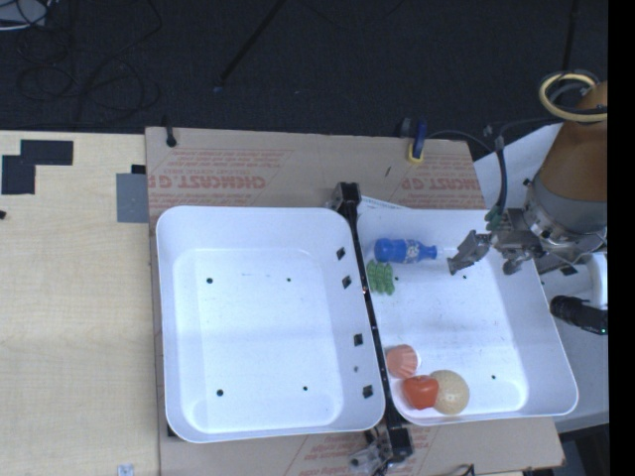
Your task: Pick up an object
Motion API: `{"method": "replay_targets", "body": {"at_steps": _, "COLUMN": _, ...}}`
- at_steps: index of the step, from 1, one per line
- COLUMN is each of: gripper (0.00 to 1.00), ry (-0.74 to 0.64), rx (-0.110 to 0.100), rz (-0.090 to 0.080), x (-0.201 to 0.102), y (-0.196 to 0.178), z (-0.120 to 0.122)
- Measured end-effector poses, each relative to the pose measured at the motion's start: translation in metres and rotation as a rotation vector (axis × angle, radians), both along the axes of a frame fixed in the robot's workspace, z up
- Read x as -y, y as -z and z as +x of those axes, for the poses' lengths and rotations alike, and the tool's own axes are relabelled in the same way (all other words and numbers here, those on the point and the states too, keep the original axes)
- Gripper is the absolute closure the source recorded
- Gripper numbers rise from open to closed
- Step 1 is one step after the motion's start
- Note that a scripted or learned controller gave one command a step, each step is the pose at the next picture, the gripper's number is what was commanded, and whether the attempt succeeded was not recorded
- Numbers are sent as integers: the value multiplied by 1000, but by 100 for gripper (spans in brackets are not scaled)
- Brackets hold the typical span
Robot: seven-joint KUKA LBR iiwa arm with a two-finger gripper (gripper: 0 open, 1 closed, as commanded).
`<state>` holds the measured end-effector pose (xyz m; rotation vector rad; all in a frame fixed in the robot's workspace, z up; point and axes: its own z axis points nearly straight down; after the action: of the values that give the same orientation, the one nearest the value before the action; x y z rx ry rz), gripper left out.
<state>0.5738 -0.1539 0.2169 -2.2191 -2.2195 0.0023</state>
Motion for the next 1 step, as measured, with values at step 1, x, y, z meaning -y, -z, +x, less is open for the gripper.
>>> {"method": "replay_targets", "body": {"at_steps": 1, "gripper": 0, "ry": 6, "rx": -3, "rz": -3, "x": 64, "y": 19, "z": -31}}
